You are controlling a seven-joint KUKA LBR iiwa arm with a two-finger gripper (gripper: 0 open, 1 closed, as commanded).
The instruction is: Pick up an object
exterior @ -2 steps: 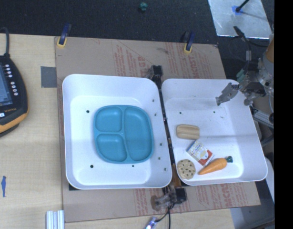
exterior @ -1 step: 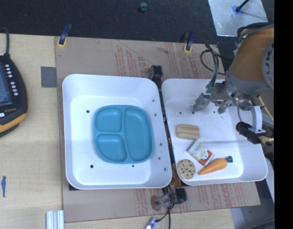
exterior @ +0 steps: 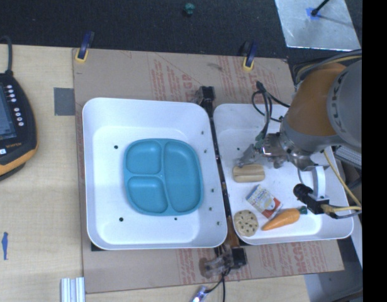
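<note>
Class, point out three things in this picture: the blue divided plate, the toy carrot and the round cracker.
Blue plate (exterior: 163, 176), camera view, on the ridge between its compartments.
Carrot (exterior: 281, 219), camera view, middle of its orange body.
Cracker (exterior: 245, 222), camera view, centre of its speckled face.

Light falls evenly and fairly bright from overhead. The two white bins are the brightest areas: the left bin (exterior: 102, 168) is nearly washed out along its floor and rim, and the right bin (exterior: 228, 124) glows almost as strongly. A soft shadow lies just inside the left bin's wall toward 12 o'clock, and the blue plate (exterior: 163, 175) casts only a faint dark edge. The arm (exterior: 319, 115) throws a dim, blurred shadow onto the right bin. The dark floor (exterior: 149, 11) at 12 o'clock shows little detail. The picture is slightly soft and grainy, and small objects lack crisp edges.
</note>
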